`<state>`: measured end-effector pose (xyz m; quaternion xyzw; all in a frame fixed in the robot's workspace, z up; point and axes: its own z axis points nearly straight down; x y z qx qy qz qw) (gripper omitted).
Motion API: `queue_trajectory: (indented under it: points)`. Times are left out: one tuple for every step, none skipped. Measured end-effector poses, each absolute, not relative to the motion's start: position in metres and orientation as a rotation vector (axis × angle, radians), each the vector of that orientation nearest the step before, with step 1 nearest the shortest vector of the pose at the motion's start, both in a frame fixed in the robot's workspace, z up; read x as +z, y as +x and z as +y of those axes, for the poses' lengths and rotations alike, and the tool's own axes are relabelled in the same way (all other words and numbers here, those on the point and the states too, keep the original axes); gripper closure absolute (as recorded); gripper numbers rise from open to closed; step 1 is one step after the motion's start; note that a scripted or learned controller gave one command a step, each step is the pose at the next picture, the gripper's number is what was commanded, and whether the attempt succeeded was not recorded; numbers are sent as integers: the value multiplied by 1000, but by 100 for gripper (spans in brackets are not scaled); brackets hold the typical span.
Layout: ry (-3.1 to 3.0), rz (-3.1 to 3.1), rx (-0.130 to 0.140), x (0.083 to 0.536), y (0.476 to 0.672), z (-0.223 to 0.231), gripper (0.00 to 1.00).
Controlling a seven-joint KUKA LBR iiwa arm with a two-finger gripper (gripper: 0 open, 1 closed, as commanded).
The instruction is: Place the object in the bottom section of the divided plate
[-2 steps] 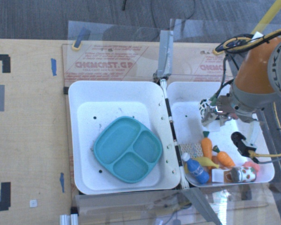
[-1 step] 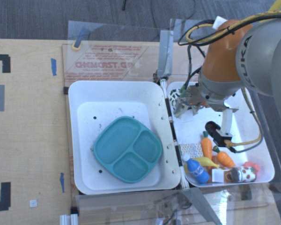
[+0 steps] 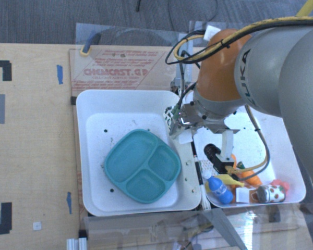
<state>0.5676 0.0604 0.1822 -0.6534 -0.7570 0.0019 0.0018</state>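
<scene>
One fixed camera looks down at a slant on both white bins (image 3: 88, 155) — the arm (image 3: 261, 66) enters from the right.

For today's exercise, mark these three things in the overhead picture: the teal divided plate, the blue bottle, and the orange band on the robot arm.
teal divided plate (image 3: 126, 159): camera view, on its large left section.
blue bottle (image 3: 219, 189): camera view, on its body.
orange band (image 3: 219, 66): camera view, on its upper curved surface.

Even, bright light; slightly soft focus
</scene>
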Motion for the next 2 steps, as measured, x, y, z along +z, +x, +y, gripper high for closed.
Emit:
queue_trajectory:
  points:
    - [-1867,-2522,6,179,546,114,100]
    - [-1869,-2521,6,179,546,113,0]
